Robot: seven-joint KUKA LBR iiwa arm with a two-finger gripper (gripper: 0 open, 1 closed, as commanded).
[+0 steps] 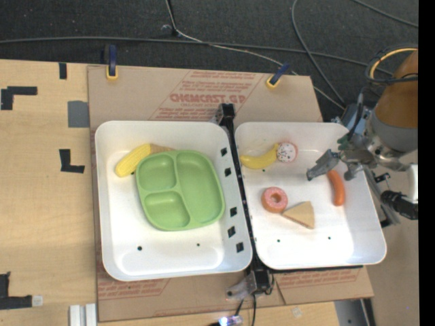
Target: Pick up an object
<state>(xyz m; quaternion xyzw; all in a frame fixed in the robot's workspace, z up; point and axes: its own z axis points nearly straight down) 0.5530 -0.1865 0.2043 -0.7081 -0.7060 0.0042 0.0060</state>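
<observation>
The right bin holds a red-orange sausage near its right wall, a pink donut, a tan wedge, a yellow banana and a small pink-and-white sprinkled piece. My gripper hangs over the right side of this bin. It is open, with one dark finger spread to the left and the other to the right. The sausage's upper end lies just under the gap between them, touching neither finger as far as I can see.
The left bin carries a green divided plate, a yellow corn-like piece at its upper left and a tan scrap peeking from behind the plate. A black divider runs between the bins. Cables cross the dark floor behind.
</observation>
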